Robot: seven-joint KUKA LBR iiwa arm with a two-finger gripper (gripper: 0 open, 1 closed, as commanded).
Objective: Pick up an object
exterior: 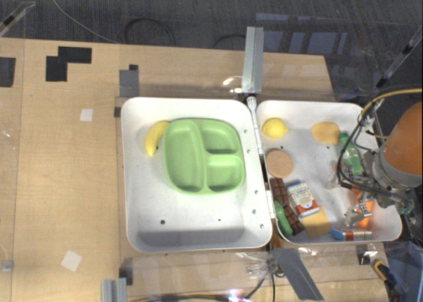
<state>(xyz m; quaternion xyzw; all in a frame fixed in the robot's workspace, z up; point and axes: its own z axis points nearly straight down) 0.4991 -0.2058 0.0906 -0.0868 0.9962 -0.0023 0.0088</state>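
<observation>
Here tool [359, 215] low over right bin [297, 110], orange item [365, 205] beside it; grip state unclear.

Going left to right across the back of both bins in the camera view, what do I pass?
Banana → green divided tray → lemon → round yellow-orange piece → the arm's orange band at the right edge.

Grey arm [396, 172], orange band, looping black cables, metallic pincer [360, 213]
</observation>
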